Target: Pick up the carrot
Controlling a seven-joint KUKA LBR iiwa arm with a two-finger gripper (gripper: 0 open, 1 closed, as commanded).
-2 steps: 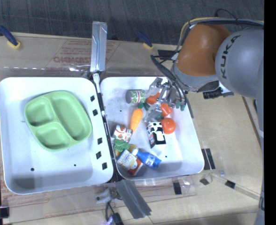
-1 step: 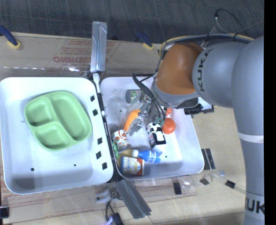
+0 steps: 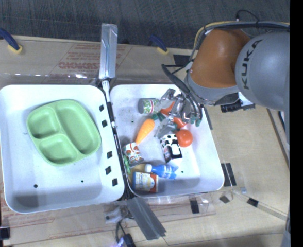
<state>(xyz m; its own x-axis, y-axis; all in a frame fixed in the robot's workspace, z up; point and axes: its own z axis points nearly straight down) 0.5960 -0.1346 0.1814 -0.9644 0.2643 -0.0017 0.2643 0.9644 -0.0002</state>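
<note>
Nearest you, against the right bin's [image 3: 213,174] front wall, lay a jar with an orange label [image 3: 144,181], and just behind it a small bottle with a blue cap [image 3: 162,171] on its side. A small printed cup [image 3: 133,153] stood by the divider between the two bins. Further back you had a black-and-white toy [image 3: 171,145] touching a red-orange ball [image 3: 184,138].

Your target, the carrot [image 3: 145,130], lay tilted near the middle of the right bin, its thick end toward the divider and its tip pointing at the gripper [image 3: 174,112]. A small can [image 3: 148,105] lay near the bin's back wall. In the left bin [image 3: 12,153] sat a green divided plate [image 3: 64,131].

You could have run into trouble here: the gripper stood in the clutter just beside the carrot's tip, not over its body. A closing there would likely have pinched only the narrow tip, which could slip out, or caught the ball or toy instead. Nudging the tapered carrot could also have rolled it toward the divider.

You had the arm reaching in from the right, its orange band [image 3: 218,60] above the bin's far right corner, wrist bent down into the bin. Whether the fingers were spread or pressed together, you could not tell; nothing was visibly held.
</note>
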